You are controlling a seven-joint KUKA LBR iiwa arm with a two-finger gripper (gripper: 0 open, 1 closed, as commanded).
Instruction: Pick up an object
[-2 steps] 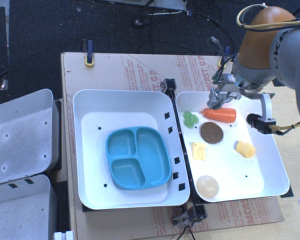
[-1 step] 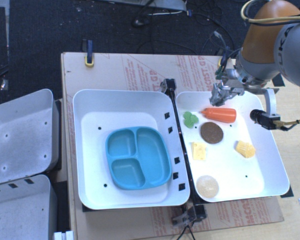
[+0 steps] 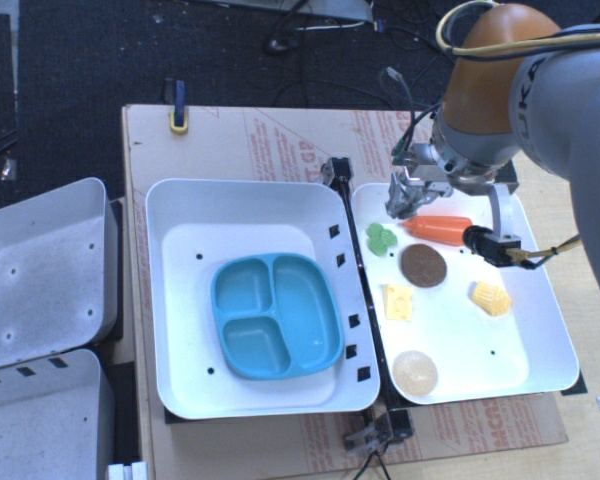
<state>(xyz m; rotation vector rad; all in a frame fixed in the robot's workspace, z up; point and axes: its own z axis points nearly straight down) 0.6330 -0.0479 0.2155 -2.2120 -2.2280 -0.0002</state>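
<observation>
Hand (image 3: 405,200) hovers over the far end of the right white bin (image 3: 540,308), just beside the orange plastic toy carrot (image 3: 438,229).
Grip state I cannot tell; the carrot looks light, stiff and slick (likely hollow), best pinched across its thick middle.

Both white bins, left (image 3: 170,268) and right (image 3: 540,338), look like smooth moulded plastic w/ a soft sheen. Blue divided tray (image 3: 276,314): glossy plastic, light glare on its ridges. Tabletop (image 3: 270,143) reads as matt brown cardboard or fibreboard w/ faded red print. Arm shell (image 3: 570,98) is matt grey, orange band (image 3: 495,68) semi-gloss. Hand (image 3: 408,196): bare metal, dull shine. Toy carrot (image 3: 438,230) smooth, shiny plastic; brown disc (image 3: 422,266) matt, slightly grainy; yellow pieces (image 3: 490,298) matt.
</observation>
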